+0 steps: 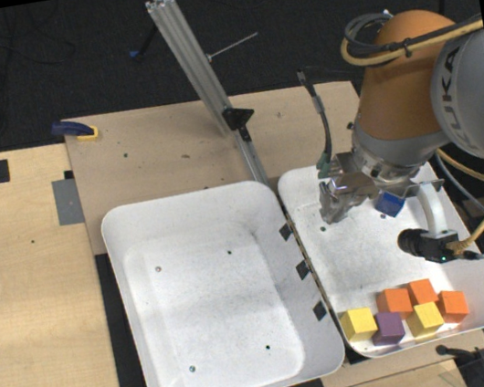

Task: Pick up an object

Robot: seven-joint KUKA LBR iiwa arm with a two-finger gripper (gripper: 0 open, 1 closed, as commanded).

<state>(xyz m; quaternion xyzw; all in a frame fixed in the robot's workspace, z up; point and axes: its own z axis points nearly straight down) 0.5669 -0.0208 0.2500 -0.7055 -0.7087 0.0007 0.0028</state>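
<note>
Partial lettering "KU" is legible on the grey arm housing [474, 91], just beside the orange band [399, 86]. No other text can be read.

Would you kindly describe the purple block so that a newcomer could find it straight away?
Start at the right-hand white bin, the one beneath the gripper. Along its near edge sits a cluster of small blocks in yellow and orange. The purple block lies in the front of that cluster, between the two yellow blocks, and it is the only purple one there.
</note>
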